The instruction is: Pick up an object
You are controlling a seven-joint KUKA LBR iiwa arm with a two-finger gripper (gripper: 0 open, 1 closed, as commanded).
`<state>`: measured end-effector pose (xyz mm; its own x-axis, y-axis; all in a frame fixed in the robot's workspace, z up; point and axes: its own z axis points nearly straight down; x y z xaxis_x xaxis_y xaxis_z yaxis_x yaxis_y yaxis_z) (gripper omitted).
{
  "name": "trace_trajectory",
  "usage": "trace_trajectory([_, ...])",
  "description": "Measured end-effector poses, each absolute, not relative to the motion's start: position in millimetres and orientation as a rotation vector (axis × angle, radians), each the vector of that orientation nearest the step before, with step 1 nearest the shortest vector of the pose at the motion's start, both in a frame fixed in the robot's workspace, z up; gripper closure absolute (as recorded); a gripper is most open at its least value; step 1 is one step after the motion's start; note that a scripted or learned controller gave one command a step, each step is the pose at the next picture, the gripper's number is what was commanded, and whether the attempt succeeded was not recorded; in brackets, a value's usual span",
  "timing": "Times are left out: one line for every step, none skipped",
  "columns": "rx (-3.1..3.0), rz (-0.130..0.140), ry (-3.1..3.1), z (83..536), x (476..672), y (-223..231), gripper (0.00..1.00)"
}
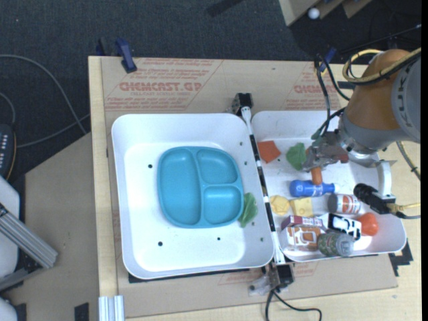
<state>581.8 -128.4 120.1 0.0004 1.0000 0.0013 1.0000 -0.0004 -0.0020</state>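
At the right of the frame, the arm (394, 105) is showing a rounded grey casing with a broad orange band, black cables are trailing over it, and a small dark metal gripper (321, 154) is capping its end.

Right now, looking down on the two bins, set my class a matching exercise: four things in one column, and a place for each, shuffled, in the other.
Things:
1. blue divided tray
2. green leafy piece
3. orange block
4. gripper

Places:
A. right bin, top left corner
B. middle of the left bin
C. above the right bin, beside a green item
D. left bin, against the tray's right edge

Pairs: 1-B, 2-D, 3-A, 4-C
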Motion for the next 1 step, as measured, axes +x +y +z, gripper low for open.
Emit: trace_trajectory([-2.218,0.0,-2.221,184.8,531.9,-76.4,1.0])
